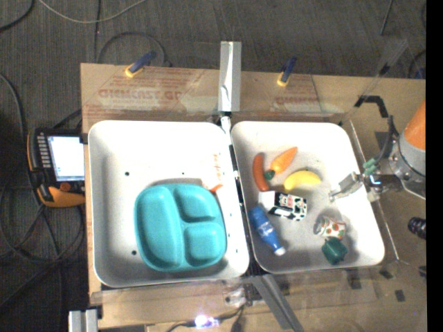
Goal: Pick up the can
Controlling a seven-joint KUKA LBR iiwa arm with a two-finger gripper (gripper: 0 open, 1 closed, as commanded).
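Gripper beside the small silver can with red and green label [331, 226]
We read no label text; the two-finger gripper [344, 187] hangs over the right white bin [360, 254], fingers spread, pinching nothing

in the left bin [111, 151] i see a teal divided plate [181, 227]. the right bin [325, 133] holds a banana [302, 179], two carrots [284, 160], a blue bottle [266, 230], a black-and-white box [289, 205] and a green block [334, 251].

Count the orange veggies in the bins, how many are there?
2, both in the right bin: a dark orange carrot near its left wall and a lighter orange one just right of it.
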